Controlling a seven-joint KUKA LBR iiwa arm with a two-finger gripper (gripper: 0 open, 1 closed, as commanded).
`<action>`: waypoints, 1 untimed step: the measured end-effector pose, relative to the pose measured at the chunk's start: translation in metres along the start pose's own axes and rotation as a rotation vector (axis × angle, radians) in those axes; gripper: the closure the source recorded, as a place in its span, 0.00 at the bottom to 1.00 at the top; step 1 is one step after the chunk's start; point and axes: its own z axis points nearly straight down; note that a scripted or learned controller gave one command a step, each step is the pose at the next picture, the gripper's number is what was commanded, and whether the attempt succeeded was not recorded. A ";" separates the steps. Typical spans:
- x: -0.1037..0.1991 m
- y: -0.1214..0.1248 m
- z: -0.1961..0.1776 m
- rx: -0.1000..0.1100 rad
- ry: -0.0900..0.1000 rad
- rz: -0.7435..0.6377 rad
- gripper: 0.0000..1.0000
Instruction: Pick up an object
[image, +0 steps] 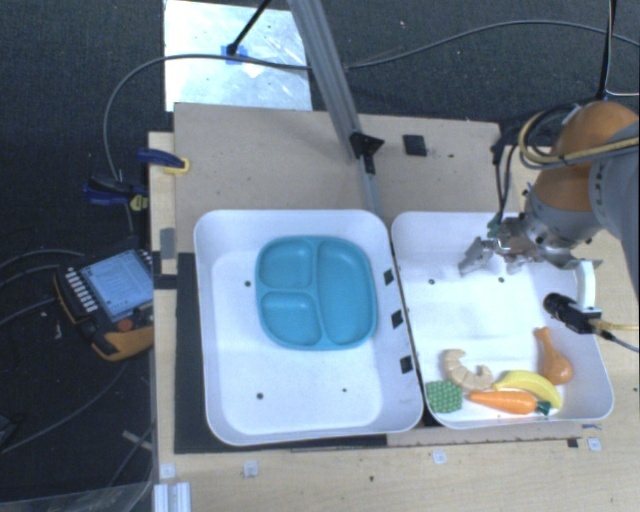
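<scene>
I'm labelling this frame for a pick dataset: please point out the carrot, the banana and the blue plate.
carrot (503, 402), camera view, middle of its orange body.
banana (527, 382), camera view, middle of its yellow curve.
blue plate (288, 322), camera view, floor of its lower-left compartment.

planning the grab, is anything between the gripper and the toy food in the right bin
Nothing visible. The gripper hangs over the far part of the right bin, and the bin floor between it and the toys at the near edge is bare. The carrot, banana, drumstick and the pale curled piece lie bunched together there.
</scene>
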 end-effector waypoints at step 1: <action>0.000 0.001 0.031 -0.002 -0.001 -0.001 0.00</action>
